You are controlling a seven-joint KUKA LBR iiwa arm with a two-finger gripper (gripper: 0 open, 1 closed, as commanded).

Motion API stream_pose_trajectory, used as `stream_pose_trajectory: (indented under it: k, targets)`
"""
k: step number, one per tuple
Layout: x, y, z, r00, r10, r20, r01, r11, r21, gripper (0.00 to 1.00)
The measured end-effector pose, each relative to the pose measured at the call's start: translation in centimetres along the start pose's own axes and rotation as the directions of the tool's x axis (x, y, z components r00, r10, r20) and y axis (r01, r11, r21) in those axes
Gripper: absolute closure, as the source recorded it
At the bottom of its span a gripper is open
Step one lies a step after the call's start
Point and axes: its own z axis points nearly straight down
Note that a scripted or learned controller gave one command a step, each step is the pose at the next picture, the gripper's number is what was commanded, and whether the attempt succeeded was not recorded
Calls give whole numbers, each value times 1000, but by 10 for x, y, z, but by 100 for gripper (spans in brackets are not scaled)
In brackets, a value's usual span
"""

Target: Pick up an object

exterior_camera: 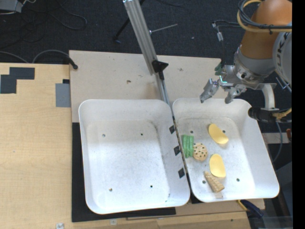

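My gripper [219,94] hangs above the far edge of the right bin [248,142], its two grey fingers spread apart with nothing between them. In that bin lie two yellow oval pieces [218,134] [217,165], a round speckled cookie [199,151], a green ridged block [188,146] against the left wall, and a tan wafer-like piece [214,181] near the front. All of them rest on the bin floor, well in front of the gripper.
The left bin [124,156] adjoins the right one along a divider with black clips. A slanted aluminium rail [145,42] rises from the back of the divider. Cables lie on the dark floor behind the bench.
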Motion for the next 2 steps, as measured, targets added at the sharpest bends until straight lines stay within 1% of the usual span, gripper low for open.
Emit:
stream_pose_trajectory:
  k: [1,2]
  targets:
    - [0,1,-3,1000,-1,1,1,1000,-5,0]
    - [-6,7,56,1000,1,1,-1,1000,1,0]
